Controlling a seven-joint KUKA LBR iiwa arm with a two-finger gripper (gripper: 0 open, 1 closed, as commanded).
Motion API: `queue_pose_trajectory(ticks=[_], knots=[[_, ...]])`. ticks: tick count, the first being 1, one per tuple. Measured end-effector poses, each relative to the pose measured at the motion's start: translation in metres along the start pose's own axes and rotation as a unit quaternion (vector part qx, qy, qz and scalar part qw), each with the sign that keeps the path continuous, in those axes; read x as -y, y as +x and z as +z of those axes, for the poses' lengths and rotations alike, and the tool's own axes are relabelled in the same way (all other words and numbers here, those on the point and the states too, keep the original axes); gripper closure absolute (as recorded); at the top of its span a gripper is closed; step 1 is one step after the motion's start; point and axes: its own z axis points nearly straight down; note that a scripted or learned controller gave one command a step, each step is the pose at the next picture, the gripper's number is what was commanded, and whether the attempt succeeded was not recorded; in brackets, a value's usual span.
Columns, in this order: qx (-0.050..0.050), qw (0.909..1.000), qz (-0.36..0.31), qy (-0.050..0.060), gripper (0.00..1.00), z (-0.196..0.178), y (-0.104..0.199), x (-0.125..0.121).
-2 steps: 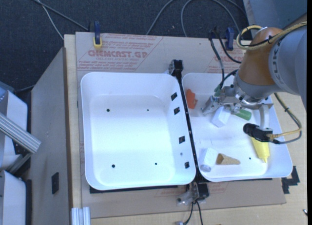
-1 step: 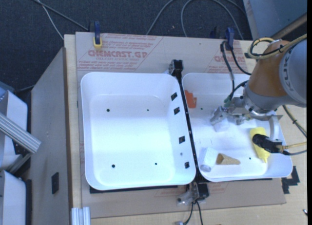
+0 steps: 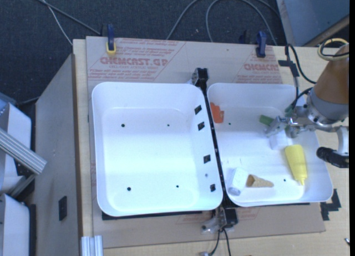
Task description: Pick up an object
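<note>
i'm taking the black divider between the two white bins as my landmark. the arm comes in from the far side of the right bin, away from the divider, its orange band showing above the grey wrist. the pincer sits low over the right bin, well away from the divider and toward that bin's outer half. i cannot tell how far the pincer is open, nor whether it has hold of anything; the metal parts at its tip blur together from up here.

a small green object lies just beside the pincer tip on the divider side, too close for me to say whether they touch. a yellow bottle-shaped object lies flat on the bin floor, farther from the divider than the pincer and nearer the front rim. an orange piece rests right next to the divider, toward the back of the bin. near the front corner by the divider lie a white packet and, just beyond it, a tan wedge.

the left bin lies across the divider, and both bins rest on the table with its printed board.
</note>
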Motion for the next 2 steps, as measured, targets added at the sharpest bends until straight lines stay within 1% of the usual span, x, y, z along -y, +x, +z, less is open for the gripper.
queue_pose_trajectory(ticks=[1, 2], knots=[[0.002, 1.0000, -0.004, 0.005, 0.00, 0.003, 0.092, 0.061], [0.003, 0.9999, -0.009, -0.008, 0.00, -0.104, 0.209, -0.006]])
